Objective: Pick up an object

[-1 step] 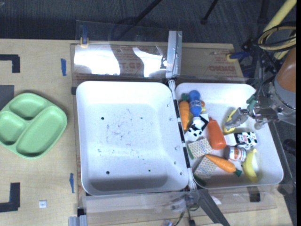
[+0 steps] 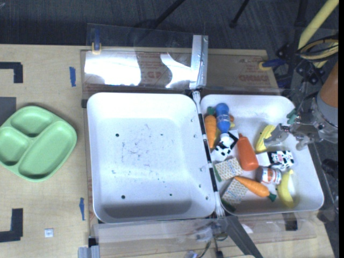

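Camera view: gripper [image 2: 280,135] low over right bin [image 2: 309,198], just beside banana [image 2: 263,137]; finger state cannot tell. Toys crowd bin: carrot [image 2: 210,129], orange bottle [image 2: 246,152], cow figure [image 2: 281,158], second banana [image 2: 287,187]. Risk, judged: tight packing, curved banana may slip or neighbours get nudged.

Arm [image 2: 329,98]: grey body with an orange band above the wrist, dark cables looped alongside. Wrist end is bare metal, blocky silver brackets. Gripper [image 2: 283,136] is metallic grey with small dark fittings; finer detail is too blurred to read.
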`<state>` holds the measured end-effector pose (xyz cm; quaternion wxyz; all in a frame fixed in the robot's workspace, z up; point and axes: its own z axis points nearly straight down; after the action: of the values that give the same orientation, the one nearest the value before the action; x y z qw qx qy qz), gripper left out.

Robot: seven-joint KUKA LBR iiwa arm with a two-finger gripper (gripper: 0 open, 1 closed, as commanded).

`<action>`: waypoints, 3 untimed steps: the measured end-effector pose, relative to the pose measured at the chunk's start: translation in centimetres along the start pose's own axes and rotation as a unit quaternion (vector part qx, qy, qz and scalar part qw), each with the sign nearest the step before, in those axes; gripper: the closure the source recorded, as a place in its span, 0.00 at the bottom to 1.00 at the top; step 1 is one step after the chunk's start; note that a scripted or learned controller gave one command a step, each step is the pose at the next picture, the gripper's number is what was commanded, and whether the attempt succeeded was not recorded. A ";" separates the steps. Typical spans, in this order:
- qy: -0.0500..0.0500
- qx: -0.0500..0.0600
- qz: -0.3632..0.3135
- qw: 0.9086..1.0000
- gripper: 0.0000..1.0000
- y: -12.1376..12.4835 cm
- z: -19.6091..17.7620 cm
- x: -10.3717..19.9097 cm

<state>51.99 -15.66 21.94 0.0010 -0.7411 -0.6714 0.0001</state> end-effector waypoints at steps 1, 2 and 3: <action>-0.001 -0.001 -0.028 1.000 0.00 4.4 5.8 -3.2; 0.000 -0.002 -0.015 1.000 0.00 9.8 13.4 -2.7; -0.001 -0.004 -0.015 1.000 1.00 10.0 12.2 -2.7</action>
<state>61.65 -19.30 9.68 -0.0030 -0.7306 -0.6828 -0.0021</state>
